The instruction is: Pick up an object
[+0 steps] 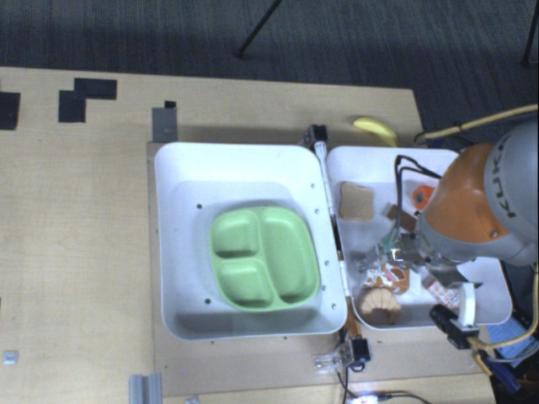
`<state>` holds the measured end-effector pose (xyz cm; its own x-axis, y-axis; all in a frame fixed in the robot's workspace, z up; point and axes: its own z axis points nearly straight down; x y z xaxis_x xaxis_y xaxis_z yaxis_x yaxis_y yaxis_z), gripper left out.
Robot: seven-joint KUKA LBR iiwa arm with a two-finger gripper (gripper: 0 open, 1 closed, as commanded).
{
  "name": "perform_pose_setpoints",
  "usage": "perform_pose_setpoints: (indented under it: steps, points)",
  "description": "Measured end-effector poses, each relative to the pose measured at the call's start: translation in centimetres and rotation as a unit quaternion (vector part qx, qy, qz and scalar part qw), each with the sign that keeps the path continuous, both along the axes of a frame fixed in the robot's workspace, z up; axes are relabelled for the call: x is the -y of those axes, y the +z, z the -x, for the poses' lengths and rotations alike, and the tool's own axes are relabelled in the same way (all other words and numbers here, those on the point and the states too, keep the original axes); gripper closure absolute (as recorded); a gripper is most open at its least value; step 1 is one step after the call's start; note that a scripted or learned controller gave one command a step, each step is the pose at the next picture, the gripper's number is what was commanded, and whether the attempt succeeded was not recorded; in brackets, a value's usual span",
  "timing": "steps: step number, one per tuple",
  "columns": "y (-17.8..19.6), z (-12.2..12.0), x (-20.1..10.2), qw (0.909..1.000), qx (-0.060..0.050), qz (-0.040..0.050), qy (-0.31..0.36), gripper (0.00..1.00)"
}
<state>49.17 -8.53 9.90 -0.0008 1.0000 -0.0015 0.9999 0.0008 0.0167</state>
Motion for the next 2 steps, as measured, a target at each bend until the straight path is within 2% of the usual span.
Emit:
perform_pose_setpoints:
  steps: [1,2]
  points:
    - [1.1,-0.2,-0.2,1.0000,0.001,-0.0024,0.002,1.00]
    - [10.8,0.4,-7.8,1.0000,-0.006,-0.0017,0.003,1.00]
